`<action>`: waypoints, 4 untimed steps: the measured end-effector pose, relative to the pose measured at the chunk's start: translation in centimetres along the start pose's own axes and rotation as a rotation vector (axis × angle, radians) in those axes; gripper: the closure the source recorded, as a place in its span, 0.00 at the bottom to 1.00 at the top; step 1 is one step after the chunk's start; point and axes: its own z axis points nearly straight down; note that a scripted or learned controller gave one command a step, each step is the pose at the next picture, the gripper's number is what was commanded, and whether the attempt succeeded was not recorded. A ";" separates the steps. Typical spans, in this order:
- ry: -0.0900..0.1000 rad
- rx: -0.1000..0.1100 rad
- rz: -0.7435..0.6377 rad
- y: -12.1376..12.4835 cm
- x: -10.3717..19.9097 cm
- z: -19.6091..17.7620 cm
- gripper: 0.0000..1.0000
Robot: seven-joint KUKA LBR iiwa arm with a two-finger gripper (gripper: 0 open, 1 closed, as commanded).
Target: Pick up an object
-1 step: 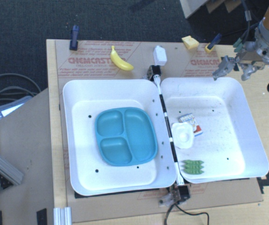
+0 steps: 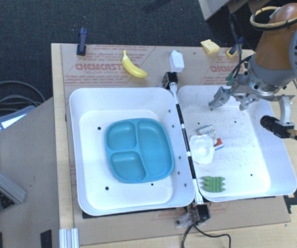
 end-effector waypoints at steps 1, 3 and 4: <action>-0.002 -0.006 0.001 -3.3 0.4 9.6 0.00; 0.000 -0.002 0.003 -6.8 0.4 8.9 1.00; 0.000 -0.003 0.000 -5.5 7.6 -0.2 1.00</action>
